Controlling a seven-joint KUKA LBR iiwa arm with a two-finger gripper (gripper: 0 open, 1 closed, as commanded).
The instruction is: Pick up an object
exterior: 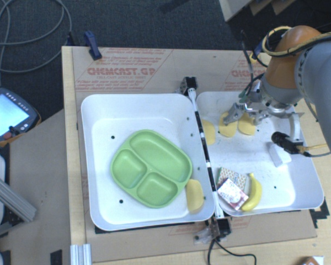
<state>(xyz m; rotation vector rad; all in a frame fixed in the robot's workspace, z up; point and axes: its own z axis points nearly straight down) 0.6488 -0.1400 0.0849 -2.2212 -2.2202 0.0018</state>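
Dark carpet [154, 15] lies around the tabletop [154, 62], whose pale board carries red lettering and two white bins side by side. We see the left bin [99, 115] holding a green divided plate [150, 167]. A pale yellow lump [194, 195] lies just beside the plate's lower right rim, close to the wall shared with the other bin.

The arm [320, 70] reaches over the right bin [298, 186], its orange band [292, 43] above the wrist. The gripper [243, 116] hangs over the upper left part of this bin with its two fingers spread apart, and we make out nothing pinched between them.

Just below its tips in the view lie two yellow pieces. The middle yellow piece [227, 130] sits under the finger nearer the view's left, and the right yellow piece [246, 127] sits beneath the gap. The two are touching or very nearly so. We cannot tell whether the gripper touches either one.

A third yellow piece [208, 131] rests further toward the view's left, against the dividing wall.

Well apart from the gripper, in the bin's lower left corner, a banana [254, 193] curves beside a red and white packet [231, 191]. A blue clamp [92, 44] sits at the tabletop's far left corner, and a black clamp [188, 84] grips the top of the wall between the bins. A handheld screen [8, 115] lies off the tabletop to the view's left.
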